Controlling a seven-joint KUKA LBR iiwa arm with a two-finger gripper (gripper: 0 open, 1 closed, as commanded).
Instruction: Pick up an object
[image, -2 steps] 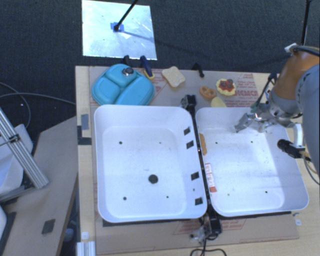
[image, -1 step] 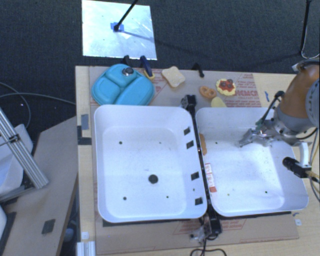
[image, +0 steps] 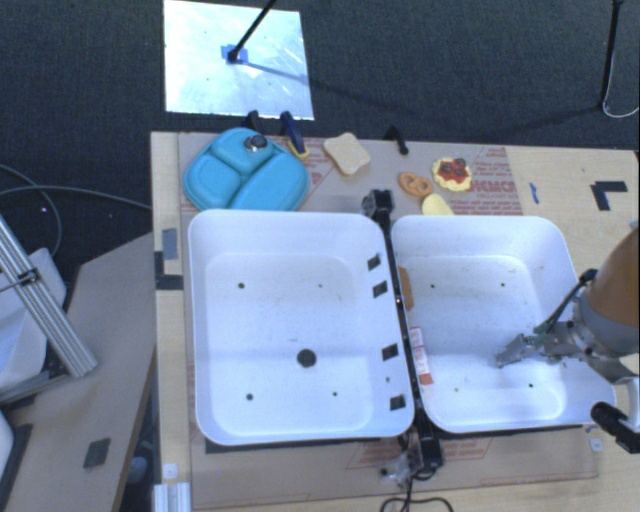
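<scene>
Now my fingers (image: 512, 352) hover by the right bin's (image: 480, 235) right edge; their opening I cannot tell. The dark disc (image: 306, 357) seems light and stiff; pinch across its rim.

the arm (image: 610, 310) is cut off by the right edge, so just its wrist end shows. the tool (image: 512, 353) over the right bin (image: 480, 235) is too small and blurred to tell how its fingers stand. a small dark thing (image: 306, 357) in the left bin (image: 280, 228) is too small to identify. the worktop (image: 560, 170) runs past the right edge.
</scene>
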